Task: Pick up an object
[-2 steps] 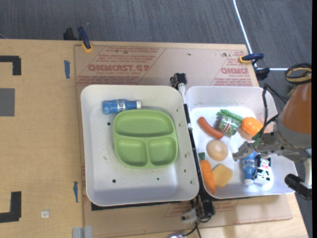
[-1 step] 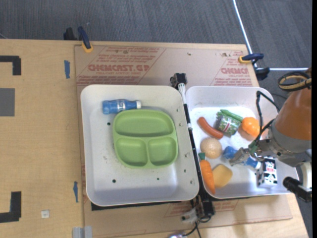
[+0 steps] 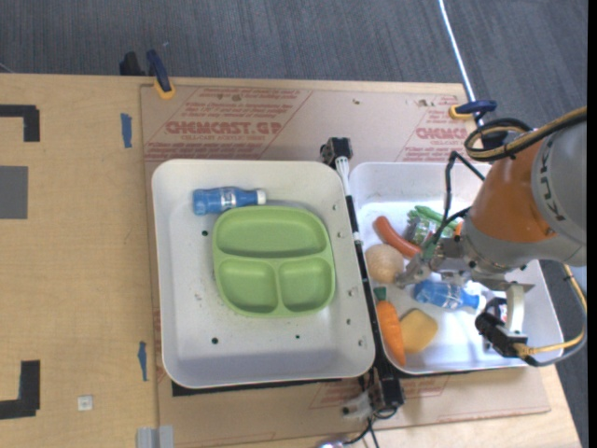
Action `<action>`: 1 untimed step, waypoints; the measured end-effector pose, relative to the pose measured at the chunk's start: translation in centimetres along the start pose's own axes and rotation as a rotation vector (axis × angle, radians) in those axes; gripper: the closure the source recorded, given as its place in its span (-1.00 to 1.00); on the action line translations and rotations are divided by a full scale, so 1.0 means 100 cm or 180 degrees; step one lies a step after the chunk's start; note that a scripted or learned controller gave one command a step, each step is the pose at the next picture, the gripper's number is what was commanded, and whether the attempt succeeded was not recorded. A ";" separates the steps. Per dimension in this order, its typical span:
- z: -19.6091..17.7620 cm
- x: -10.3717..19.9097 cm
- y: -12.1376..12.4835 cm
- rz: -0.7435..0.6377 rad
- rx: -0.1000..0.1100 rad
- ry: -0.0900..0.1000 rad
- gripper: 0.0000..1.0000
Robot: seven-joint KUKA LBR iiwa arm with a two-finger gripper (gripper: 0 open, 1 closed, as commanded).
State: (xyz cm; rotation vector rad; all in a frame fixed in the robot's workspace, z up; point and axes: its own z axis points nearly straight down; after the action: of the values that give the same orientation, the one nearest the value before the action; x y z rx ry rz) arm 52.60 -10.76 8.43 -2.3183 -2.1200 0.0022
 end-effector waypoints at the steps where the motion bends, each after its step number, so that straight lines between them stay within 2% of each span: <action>1: -0.001 0.019 0.067 -0.0227 -0.0016 -0.0005 -1.00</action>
State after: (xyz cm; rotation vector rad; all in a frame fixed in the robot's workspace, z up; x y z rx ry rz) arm 59.45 -9.47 8.48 -2.2446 -2.2044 -0.0013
